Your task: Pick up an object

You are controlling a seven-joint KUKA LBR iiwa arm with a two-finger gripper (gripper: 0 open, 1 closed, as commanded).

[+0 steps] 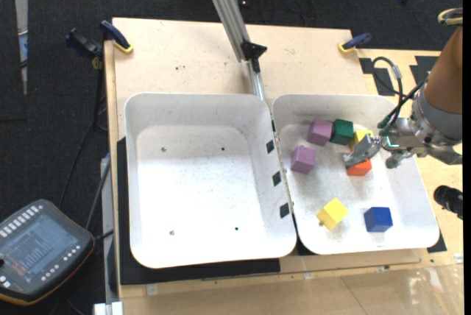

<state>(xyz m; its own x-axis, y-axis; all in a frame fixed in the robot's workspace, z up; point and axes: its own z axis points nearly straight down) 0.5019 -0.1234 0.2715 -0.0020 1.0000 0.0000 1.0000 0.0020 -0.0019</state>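
We see the pincer (362, 153) low over the orange block (359, 168) in the right bin (412, 232), its grey fingers sitting right on the block's top edge. We can't tell whether it's released or clenched from this angle, and we can't tell if the block sits between the fingers.

Block cluster in the bin's upper half: green cube (342, 131) touching a purple cube (320, 132) on its left, a sliver of yellow (361, 135) just beside the green and just above the pincer. Second purple cube (302, 158) sits lower left, near the bin's left wall. Tight on the upper side of the orange block; open floor below and to its left.

Lower half: yellow cube (333, 213) and blue cube (377, 219), apart from each other and well apart from the orange one, the blue close to the bottom rim.

Left bin (140, 159) is the same shallow white plastic with rounded corners and a speckled floor. The two bins' rims touch at the middle. Blocks look matte with hard edges. Table (184, 56) is a pale scuffed board with clamps at its far corners.
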